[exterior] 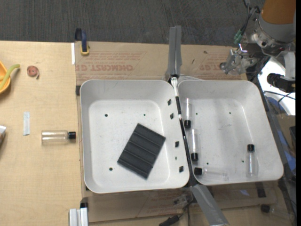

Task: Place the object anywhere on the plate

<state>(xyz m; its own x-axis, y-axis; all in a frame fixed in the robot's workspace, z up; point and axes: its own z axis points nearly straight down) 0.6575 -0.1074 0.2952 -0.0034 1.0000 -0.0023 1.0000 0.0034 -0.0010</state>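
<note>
A dark ribbed rectangular plate (141, 151) lies tilted on the floor of the left bin (89, 126). In the right bin (263, 112) lie several clear vials with black caps: one (186, 112) and another (193, 147) along the left wall, a third (251, 159) near the right wall, and one more (210, 173) at the front edge. My gripper (232, 64) hangs above the bench just beyond the right bin's far rim, apart from all the vials, with nothing seen in it.
A spare clear vial (57, 135) lies on the bench left of the bins, near a small white strip (26, 124). An orange bowl (3, 77) and a brown disc (32, 71) sit at the far left. A grey bar (175, 51) stands behind the bins' joint.
</note>
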